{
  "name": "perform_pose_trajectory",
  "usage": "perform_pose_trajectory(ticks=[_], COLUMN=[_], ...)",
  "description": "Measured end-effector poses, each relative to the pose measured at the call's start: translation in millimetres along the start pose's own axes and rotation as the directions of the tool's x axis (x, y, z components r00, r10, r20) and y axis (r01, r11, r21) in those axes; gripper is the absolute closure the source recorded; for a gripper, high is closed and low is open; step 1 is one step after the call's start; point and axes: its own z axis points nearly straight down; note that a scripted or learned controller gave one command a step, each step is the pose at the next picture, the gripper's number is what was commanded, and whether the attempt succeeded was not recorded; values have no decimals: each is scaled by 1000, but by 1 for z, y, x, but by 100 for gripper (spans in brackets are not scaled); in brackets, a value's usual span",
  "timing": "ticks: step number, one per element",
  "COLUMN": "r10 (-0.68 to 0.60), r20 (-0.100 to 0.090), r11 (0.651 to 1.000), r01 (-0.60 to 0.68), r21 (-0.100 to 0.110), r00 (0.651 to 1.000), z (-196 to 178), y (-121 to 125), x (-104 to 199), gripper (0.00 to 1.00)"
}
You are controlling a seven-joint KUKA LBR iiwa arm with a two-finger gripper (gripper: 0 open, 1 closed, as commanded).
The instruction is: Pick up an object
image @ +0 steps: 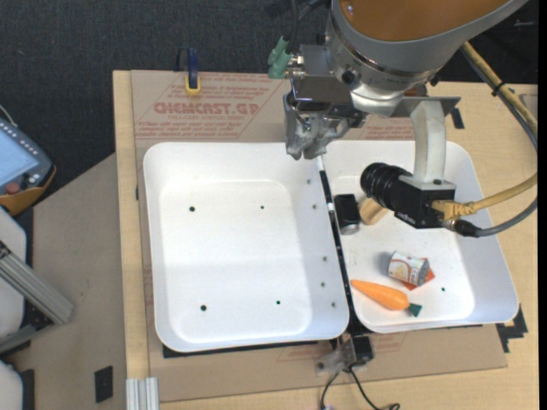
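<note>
The carrot (381, 295) lies near the right bin's (487, 290) front edge, beside a small carton (407, 268). It looks light, stiff and smooth; grip across its thick middle. The gripper (306, 146) hovers over the bins' rear divider, grip state unclear

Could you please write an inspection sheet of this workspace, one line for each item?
Surface: two white bins side by side, left bin, right bin, on a cardboard sheet.
Job's things: toy carrot, small carton, black block and a tan piece, all in the right bin.
Clutter: blue clamp on the cardboard's far edge.
Gripper: gripper above the far end of the divide between the bins; holds nothing.
Cables: tan hose at the right; thin wire at the near edge.
Surroundings: dark floor.
</note>
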Motion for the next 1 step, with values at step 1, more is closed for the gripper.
perform_pose_trajectory(ticks=[1], r10=[2], r20=[-1], r11=[1000], r01=[-2], r21=[-5], r00=[1000], z=[-2], y=[2], x=[40], gripper=[100])
